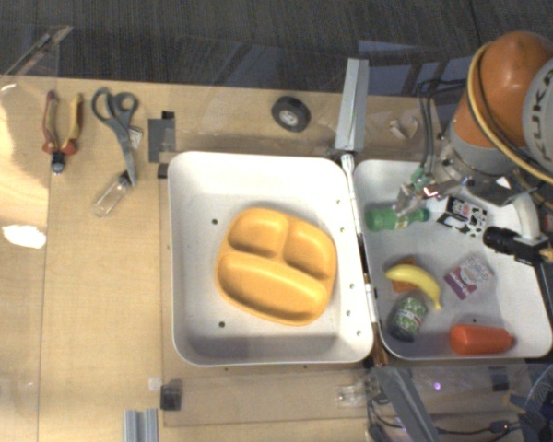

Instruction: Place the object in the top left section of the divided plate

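**Arm over the right bin, divided plate waiting in the left bin**

The grey arm with its orange band (511, 67) reaches in from the right and hangs over the upper part of the right-hand shallow white bin (525, 339). Its two-finger gripper (413, 199) sits low at the bin's upper left corner, just above and apparently touching a small green plastic object (387, 217) that lies against the bin's left wall. The fingertips are too small and cluttered to make out, so whether they pinch the green object or stand apart from it cannot be told.

Other items in the right bin: a yellow banana (417, 280) near the middle, a dark green round can (408, 314) just below it, an orange-red oblong object (481, 339) at the lower edge, and a small purple-and-white packet (468, 275) to the right of the banana.

The left-hand shallow white bin (194, 247) holds the yellow-orange three-section divided plate (276, 265), lying near its centre and slightly turned. Two smaller sections lie along the upper side and one long section along the lower side.

On the wooden bench (83, 320) to the upper left lie red-handled pliers (58, 127) and grey-handled scissors (120, 122); a black roll of tape (291, 113) rests above the left bin.
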### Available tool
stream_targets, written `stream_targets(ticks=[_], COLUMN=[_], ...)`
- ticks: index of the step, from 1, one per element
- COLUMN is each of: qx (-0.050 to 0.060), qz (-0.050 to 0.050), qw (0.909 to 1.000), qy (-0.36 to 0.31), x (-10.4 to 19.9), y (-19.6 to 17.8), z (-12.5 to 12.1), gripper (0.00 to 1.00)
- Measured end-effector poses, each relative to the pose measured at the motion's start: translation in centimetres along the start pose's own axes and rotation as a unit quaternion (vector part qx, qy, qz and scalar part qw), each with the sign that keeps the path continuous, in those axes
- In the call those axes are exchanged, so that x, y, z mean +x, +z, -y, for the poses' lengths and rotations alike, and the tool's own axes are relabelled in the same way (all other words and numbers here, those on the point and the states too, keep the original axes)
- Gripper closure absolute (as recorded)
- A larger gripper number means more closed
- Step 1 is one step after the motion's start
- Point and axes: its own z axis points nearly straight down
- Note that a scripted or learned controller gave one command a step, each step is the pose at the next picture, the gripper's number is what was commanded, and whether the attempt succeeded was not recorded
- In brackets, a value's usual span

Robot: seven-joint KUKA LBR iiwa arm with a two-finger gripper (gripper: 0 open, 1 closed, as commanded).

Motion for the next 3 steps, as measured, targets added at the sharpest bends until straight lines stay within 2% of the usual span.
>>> stream_targets(ticks=[1, 2, 3], qx=[-0.001, -0.001, 0.0], qz=[0.001, 0.001, 0.0], qw=[0.9999, 0.9988, 0.9976], qy=[-0.014, -0.049, -0.069], x=[-5.2, -8.7, -5.7], y=[-1.7, -6.2, 2.7], z=[-2.8, -3.7, 3.0], gripper=[1.0, 1.0, 1.0])
